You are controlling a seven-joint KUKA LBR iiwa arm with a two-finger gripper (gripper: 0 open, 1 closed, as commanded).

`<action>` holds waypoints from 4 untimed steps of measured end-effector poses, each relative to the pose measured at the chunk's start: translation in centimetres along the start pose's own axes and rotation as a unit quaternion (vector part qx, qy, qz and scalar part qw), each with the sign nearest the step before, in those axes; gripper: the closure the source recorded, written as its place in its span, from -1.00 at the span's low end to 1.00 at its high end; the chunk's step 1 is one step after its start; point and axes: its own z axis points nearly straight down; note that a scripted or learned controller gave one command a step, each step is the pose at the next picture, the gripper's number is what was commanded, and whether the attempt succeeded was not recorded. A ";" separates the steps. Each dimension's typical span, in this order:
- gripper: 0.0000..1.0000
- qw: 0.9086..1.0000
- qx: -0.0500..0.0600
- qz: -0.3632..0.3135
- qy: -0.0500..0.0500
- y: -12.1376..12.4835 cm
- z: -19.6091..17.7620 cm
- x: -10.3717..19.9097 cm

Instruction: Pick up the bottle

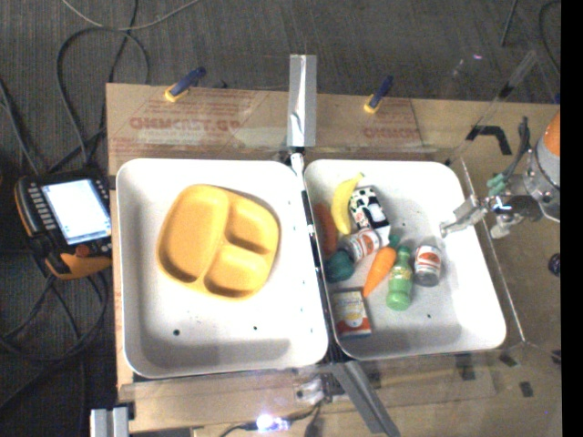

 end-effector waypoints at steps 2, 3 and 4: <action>-1.00 0.995 -0.002 -0.099 0.000 1.4 17.2 2.0; -1.00 0.991 -0.009 -0.133 -0.005 -3.5 17.5 4.6; -1.00 0.999 0.000 -0.045 0.001 -4.0 16.1 2.6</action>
